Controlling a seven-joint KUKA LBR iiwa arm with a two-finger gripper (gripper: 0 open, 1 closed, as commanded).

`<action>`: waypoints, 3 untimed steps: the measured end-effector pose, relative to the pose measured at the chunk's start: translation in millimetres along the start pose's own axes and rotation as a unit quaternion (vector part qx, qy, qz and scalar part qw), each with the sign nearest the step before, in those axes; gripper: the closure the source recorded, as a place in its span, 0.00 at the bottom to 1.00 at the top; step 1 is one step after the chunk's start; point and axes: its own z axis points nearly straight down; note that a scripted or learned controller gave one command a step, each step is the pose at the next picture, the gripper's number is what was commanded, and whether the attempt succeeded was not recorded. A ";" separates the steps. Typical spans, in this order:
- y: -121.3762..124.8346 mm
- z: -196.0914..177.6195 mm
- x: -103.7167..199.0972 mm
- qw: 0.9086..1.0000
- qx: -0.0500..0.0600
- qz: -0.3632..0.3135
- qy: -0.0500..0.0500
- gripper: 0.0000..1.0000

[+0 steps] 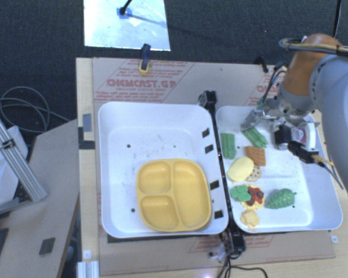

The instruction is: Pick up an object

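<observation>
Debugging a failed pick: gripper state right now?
Gripper: low in the right bin, at the green piece; open or shut cannot be told, no grasp visible.

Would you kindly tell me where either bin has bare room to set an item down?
Left bin: bare floor behind the yellow tray. Right bin: a bare strip along its right side, beyond the green bumpy toy. Its left half is crowded with toy food, and the gripper hangs over the back.
</observation>
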 end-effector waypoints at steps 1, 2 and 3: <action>-3.9 -9.7 1.2 1.000 0.004 0.000 0.001 1.00; -6.6 2.6 44.9 1.000 0.007 0.000 0.003 1.00; -44.9 -80.3 32.3 1.000 0.005 0.003 0.002 1.00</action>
